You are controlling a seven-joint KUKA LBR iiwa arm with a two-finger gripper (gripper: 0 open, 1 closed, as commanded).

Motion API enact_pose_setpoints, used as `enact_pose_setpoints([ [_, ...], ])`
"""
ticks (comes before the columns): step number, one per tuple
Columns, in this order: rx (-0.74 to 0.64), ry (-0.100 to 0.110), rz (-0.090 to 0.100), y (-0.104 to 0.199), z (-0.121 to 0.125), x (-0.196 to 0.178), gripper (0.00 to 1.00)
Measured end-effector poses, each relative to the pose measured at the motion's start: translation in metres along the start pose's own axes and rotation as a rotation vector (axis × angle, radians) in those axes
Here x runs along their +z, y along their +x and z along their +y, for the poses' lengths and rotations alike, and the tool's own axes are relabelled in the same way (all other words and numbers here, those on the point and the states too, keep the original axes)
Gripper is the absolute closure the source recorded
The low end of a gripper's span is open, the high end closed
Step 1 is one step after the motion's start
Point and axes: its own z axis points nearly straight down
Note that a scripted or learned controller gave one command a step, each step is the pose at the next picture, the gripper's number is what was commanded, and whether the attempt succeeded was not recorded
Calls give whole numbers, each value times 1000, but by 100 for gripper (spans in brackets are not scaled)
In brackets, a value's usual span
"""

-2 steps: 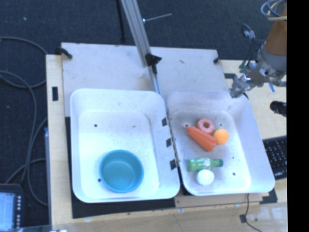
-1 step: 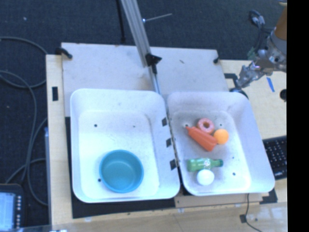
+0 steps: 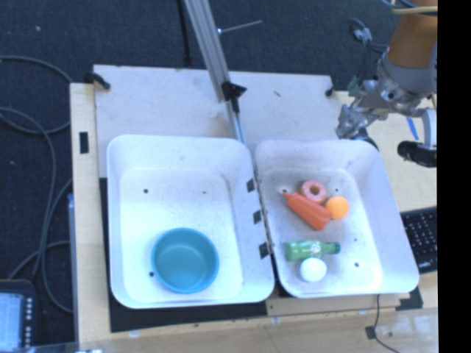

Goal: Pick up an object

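Orange plastic toy carrot, centre-right, looks light and stiff, best pinched mid-body; whether the gripper is open, I cannot tell.

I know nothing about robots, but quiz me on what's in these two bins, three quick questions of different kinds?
1. True or false: the blue bowl sits in the left bin.
2. Which thing touches the carrot? A) white ball B) orange ball C) green bottle
3. Fill in: the gripper hovers near the far edge of the ___ bin.

Key: 1 true; 2 B; 3 right.
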Motion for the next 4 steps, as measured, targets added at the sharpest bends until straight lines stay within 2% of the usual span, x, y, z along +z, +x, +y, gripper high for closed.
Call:
enact_pose_setpoints([
  [1,0,2,0,46,-17,6,100],
  [3,-1,6,2,141,-29,22,100],
  [4,-1,7,2,200,-39,30,100],
])
